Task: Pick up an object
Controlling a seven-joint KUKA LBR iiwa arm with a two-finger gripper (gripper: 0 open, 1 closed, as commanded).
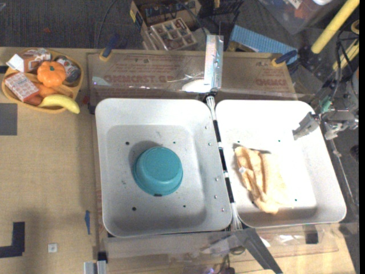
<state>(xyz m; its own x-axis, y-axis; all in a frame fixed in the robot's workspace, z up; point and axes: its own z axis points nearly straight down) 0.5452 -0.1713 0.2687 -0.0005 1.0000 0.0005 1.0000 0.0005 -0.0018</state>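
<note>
Right bin (319, 153): tan cloth (259, 178) lies left-below the end effector (305, 126).

The wooden counter (45, 176) carries two shallow white bins side by side, the left bin (108, 124) touching the right bin (325, 176). A basket of toy food (41, 81) sits at its far left corner.

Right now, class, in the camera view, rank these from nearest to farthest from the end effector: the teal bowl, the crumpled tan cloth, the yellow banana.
1. Crumpled tan cloth, in the right bin, just below-left of the end effector.
2. Teal upside-down bowl, in the left bin's middle.
3. Yellow banana, in the basket at the bench's far left corner.
</note>
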